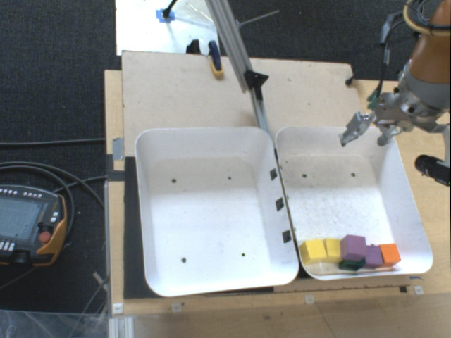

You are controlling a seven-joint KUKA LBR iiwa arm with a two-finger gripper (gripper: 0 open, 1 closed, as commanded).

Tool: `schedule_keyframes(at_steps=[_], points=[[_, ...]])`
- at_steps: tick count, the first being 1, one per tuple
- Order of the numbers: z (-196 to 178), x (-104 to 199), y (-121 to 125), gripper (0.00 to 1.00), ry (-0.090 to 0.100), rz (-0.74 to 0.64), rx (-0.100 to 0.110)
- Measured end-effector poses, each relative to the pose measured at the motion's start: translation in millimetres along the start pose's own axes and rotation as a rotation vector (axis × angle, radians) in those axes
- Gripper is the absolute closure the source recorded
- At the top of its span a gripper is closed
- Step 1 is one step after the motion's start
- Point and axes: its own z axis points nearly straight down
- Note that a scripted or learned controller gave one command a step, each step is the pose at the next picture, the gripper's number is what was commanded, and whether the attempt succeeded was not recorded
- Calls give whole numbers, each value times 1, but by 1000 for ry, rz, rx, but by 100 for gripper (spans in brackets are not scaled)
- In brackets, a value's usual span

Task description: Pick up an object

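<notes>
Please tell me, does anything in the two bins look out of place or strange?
Nothing looks spilled or damaged. All the blocks crowd together in the near corner of the right bin, some stacked against each other. The pincer hangs over that bin's far edge, apart from them.

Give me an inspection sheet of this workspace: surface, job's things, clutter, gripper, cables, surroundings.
Surface: wooden bench bearing left white bin and right white bin, side by side.
Job's things: two yellow blocks, two purple blocks, a dark green block and an orange block, clustered along the right bin's near wall.
Clutter: yellow-and-blue tool at the bench's far edge.
Gripper: two-finger gripper open, above the right bin's far wall, holding nothing.
Cables: black cables on the carpet, left.
Surroundings: handheld control pendant on the dark carpet; slanted metal pole.
</notes>
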Motion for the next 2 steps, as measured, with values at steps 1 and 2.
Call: schedule_keyframes(at_steps=[1, 2], points=[[163, 24, -24, 0, 1, 2, 9], [193, 29, -114, 0, 1, 5, 8]])
